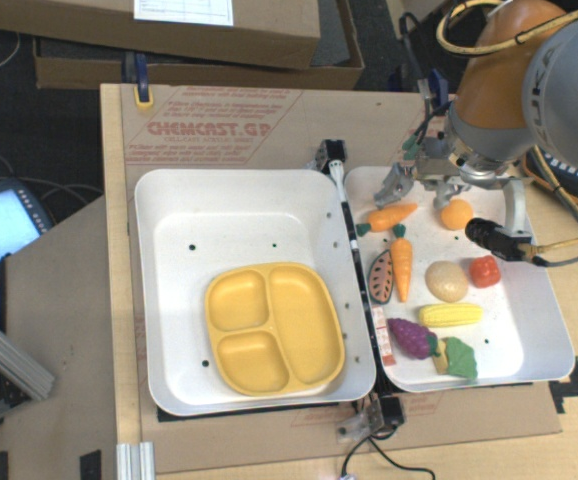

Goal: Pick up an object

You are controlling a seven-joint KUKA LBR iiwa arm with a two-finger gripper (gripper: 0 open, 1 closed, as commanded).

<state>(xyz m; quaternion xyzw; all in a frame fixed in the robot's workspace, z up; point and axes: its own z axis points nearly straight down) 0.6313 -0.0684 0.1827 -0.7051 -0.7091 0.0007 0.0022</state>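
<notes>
The right bin holds several toy foods. A carrot lies flat near the bin's far left corner, and a second carrot lies just below it. Beside them are a watermelon slice, an orange ball, a beige potato, a red tomato, a corn cob, purple grapes and a green broccoli. My gripper hangs low over the bin's far end, just above the flat carrot and the orange ball. Nothing shows held in it.
The left bin contains a yellow divided plate. A black clip sits at the far end of the seam between the bins. The arm's black cable fitting hangs over the right bin near the tomato. Cardboard covers the bench.
</notes>
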